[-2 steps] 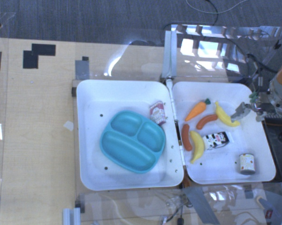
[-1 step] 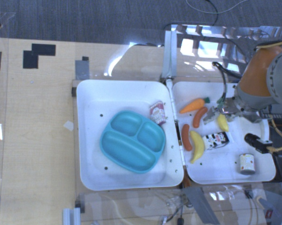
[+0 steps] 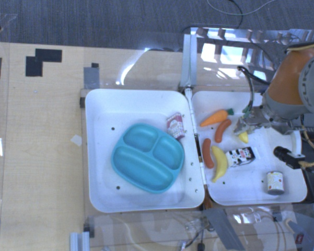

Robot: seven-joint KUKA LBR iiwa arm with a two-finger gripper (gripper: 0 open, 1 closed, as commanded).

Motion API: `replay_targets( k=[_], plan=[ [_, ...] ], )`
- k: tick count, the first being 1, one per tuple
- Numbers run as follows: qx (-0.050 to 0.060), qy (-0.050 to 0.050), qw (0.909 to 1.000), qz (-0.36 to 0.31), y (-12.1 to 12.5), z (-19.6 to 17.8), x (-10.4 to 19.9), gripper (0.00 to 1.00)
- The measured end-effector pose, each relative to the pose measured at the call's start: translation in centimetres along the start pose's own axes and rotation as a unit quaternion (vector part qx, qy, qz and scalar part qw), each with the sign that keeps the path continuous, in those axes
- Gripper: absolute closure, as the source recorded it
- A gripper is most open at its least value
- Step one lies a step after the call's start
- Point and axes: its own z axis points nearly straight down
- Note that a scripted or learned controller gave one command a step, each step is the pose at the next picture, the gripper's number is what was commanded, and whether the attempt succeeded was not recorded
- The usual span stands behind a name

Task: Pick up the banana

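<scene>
The arm entered from 3 o'clock and was cut off by the frame edge, so that its grey body and orange band were seen in part. The jaws were small and partly masked by the wrist; whether they were open or closed could not be told. A small yellow piece lay directly below them, its identity unclear. A black cable looped at 12 o'clock from the wrist.

The banana lay in the right bin, near that bin's 9 o'clock wall. Its long axis ran almost from 12 to 6 o'clock with a slight lean, the lower tip pointing toward 7 o'clock and the curve bulging toward 3 o'clock. A red sausage lay just beside it at 9 o'clock, roughly parallel. A second sausage and a carrot lay at 12 o'clock from the banana. A dark carton lay just at its 3 o'clock, and a small can stood toward 4 o'clock, well apart.

The left bin held a blue divided plate; a small packet lay at the plate's 1 o'clock, its print illegible. Both bins rested on a pale wooden counter bearing black marker patches. Grey carpet lay beyond, with a thin cord on it. Bright reflections from a metal frame obscured detail at 12 o'clock of the right bin.
</scene>
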Motion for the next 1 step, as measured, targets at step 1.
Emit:
replay_targets(
  k=[1],
  plan=[
    [0.003,0.000,0.9997,0.024,1.14,-8.90,0.15,1.00]
  ],
)
